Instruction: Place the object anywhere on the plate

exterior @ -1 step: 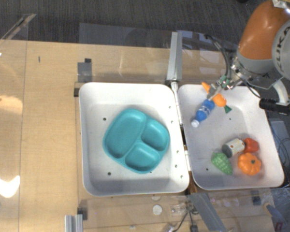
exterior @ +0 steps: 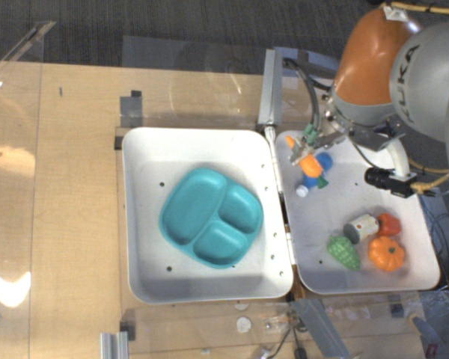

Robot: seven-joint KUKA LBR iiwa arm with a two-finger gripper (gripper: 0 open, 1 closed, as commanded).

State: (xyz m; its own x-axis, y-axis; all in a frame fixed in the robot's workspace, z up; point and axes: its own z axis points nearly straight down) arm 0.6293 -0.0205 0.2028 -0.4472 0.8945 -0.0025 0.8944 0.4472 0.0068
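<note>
**Arm over the right bin, claw at an orange-and-blue toy**

The arm rises closest to the lens, its orange band and grey body covering the far right corner of the right bin, well right of the plate and farther back. At its lower end the claw hangs right of the plate and a little behind it, just past the wall between the two bins. Whether the claw is open or closed cannot be told: its tip blends into the wires and the toy under it.

The orange-and-blue toy sits right at the claw's tip, level with the plate's back edge; touching or gripped, I cannot tell. A small white piece lies at its near side, closer to the plate. A black fitting with a cable sticks out from the arm farther right.

Well right of the plate, toward the right bin's near corner, four things cluster: a green knobbly piece nearest the plate, a white-and-grey block just behind it, a red piece beside the block, and a small orange pumpkin in front of the red piece.

The plate is teal with three compartments and lies tilted in the middle of the left bin, nothing on it. The bins' walls stand between the plate and the toy. Both bins rest on a wooden bench.
</note>
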